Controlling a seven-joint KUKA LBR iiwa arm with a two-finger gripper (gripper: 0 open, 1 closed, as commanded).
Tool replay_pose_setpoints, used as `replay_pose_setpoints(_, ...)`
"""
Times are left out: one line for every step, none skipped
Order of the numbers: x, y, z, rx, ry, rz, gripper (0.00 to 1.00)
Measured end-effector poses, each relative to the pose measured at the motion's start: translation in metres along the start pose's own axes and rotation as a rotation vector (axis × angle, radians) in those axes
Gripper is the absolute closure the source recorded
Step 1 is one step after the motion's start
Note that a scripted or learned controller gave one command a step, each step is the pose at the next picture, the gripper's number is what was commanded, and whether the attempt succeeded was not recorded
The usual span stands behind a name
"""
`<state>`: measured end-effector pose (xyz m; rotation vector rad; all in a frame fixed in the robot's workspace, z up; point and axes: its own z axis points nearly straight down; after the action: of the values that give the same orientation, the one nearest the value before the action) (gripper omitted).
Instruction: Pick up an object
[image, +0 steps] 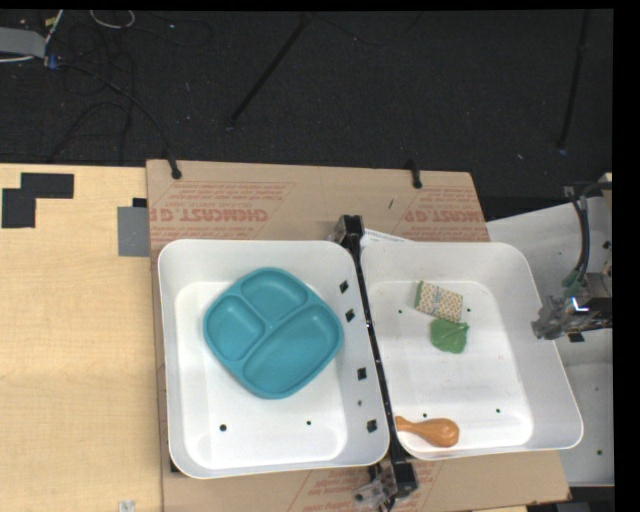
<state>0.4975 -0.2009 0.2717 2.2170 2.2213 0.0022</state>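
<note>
A: Where is the gripper (563, 318) sitting right now?

B: At the right edge of the frame, just outside the right bin (545, 300), about mid-height. It is showing as a small grey blur, so I cannot tell what state it is in, and nothing is showing in it.

A: What is lying there to pick?

B: In the right bin, three things. A green lump (449, 335) is lying in the upper middle of that bin, with a patterned packet (440, 299) just above it, the two nearly touching. An orange piece (430, 430), shaped like a drumstick, is lying at the bin's lower left corner, close against the wall. In the left bin (190, 420) a teal plate (273, 331) with three compartments is sitting flat, near the centre.

A: Which one is looking easiest?

B: I am leaning toward the green lump. It is looking soft and light, probably giving a little under the fingers, so closing across its middle should be holding it. The packet is looking thin and flat, hard to get under. The orange piece is looking smooth and rounded, likely slippery; its narrow end would be the place to take it, but the wall is crowding it.

A: And the plate?

B: Stiff, wide, probably too broad; only the rim is offering a hold.
</note>
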Motion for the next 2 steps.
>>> replay_pose_setpoints(0.047,0.016,-0.004,0.005,0.002,-0.002,1.00)
replay_pose_setpoints(0.091,0.029,0.012,0.008,0.003,-0.001,1.00)
